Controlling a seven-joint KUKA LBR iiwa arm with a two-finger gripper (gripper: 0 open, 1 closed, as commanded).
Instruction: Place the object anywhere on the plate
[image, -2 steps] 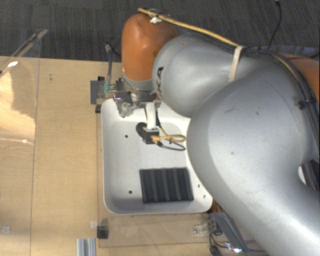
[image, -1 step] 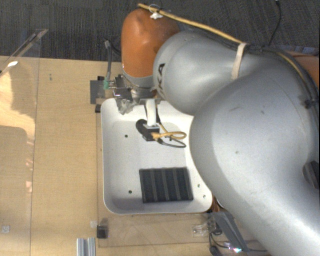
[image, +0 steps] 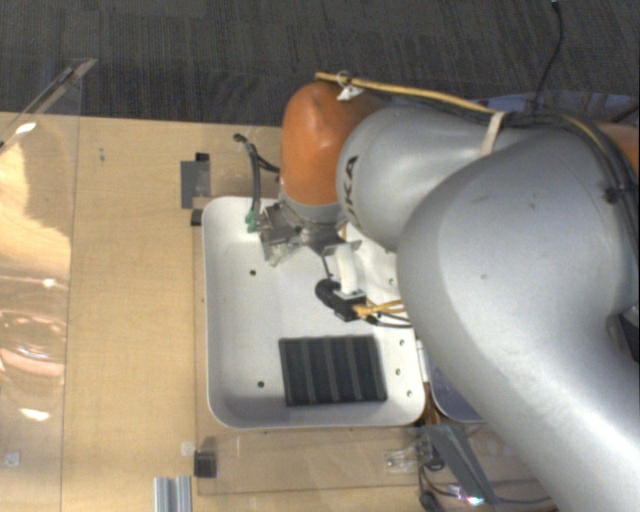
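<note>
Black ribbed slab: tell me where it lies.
In the camera view, the black ribbed slab lies flat in the white bin, toward its lower right corner, below the gripper.

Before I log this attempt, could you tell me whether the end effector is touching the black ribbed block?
Apart. The camera view shows bare floor of the white bin between the end effector and the black ribbed block.

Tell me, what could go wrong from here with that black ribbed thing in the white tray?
The black ribbed block lies flat near the tray's lower wall, so a grab may slip or bump that wall.
The orange wrist hangs over the tray's far end, apart from the block; dropping straight down would likely catch nothing.
The bulky arm covers the view's right, so a bad drop there could go unseen.
</note>
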